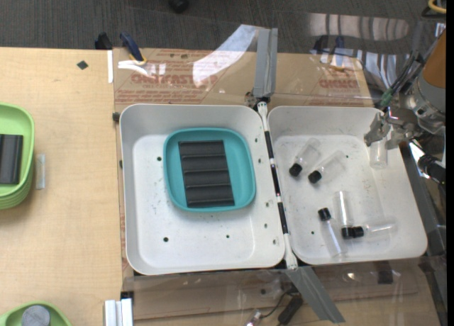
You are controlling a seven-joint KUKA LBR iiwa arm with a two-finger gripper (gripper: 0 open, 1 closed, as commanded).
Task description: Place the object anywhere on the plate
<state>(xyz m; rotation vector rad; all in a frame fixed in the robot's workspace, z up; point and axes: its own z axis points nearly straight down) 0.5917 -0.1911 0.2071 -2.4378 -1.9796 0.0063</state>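
The teal plate (pixel 245 176) lies in the left white bin (pixel 142 197), with a dark ridged insert (pixel 206 172) on it. Several clear vials with black caps lie in the right bin (pixel 404 246): one vial (pixel 305 156) and a second vial (pixel 325 166) at the upper left, more of them (pixel 342 210) toward the front. My gripper (pixel 379 135) hangs over the right bin's far right edge, well away from the plate. A pale, see-through shape (pixel 379 154) sits just below it; whether this is a held vial is unclear.
A green dish (pixel 21 130) holding a dark block sits at the bench's left edge. A hinge strip (pixel 273 176) divides the two bins. Clear plastic sheeting and cables lie behind the bins, and the arm's body rises at the right.
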